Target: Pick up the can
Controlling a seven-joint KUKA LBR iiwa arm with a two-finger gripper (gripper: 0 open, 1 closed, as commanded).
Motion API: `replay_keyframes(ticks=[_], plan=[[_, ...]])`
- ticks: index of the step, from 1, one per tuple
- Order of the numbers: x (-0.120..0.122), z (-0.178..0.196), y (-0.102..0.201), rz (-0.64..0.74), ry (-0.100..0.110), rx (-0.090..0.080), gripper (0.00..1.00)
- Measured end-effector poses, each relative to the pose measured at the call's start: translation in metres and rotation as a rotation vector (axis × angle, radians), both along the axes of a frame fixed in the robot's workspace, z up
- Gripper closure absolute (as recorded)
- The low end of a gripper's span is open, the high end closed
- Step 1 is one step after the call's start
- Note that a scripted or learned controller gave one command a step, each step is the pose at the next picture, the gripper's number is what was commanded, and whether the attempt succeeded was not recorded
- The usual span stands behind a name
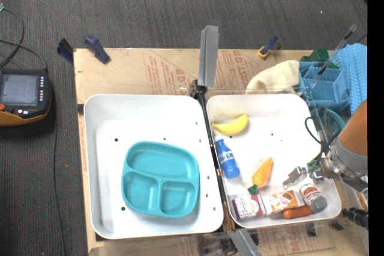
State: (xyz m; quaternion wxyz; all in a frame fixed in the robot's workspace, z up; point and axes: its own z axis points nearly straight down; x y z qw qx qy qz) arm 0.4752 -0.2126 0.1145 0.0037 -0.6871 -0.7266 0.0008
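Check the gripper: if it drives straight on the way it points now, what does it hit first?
The gripper points toward the view's left, over the right bin. First in that line looks to be the carrot. The can lies below and beside it, off that line. Its height is unclear, so it might pass above.

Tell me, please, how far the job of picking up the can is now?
Done: the gripper has reached the right bin, close to the can. In hand: nothing; the can lies in the bin's near right corner beside the small carton. Left: grasp and lift the can.
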Motion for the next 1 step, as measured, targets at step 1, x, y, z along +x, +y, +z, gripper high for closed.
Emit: replay_keyframes(ticks=[1], plan=[[0.0011, -0.0292, 0.0018, 0.161, -0.002, 0.001, 0.00]])
